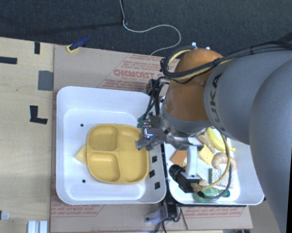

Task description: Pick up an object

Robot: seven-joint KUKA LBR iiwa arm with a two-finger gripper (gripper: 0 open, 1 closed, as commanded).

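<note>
You see the bench [14, 128] as a light wooden surface with black angular marks on the left side of the frame. On it lies a brown cardboard sheet [104, 70] with red printing, which covers the centre. Two white bins rest on the cardboard, side by side and touching: the left bin [63, 147] in the middle of the frame, the right bin [248, 194] at the lower right. A small blue and yellow object [77, 44] lies at the upper left corner of the cardboard. A thin white cable [143, 29] curls across the dark surface at the top.
</note>
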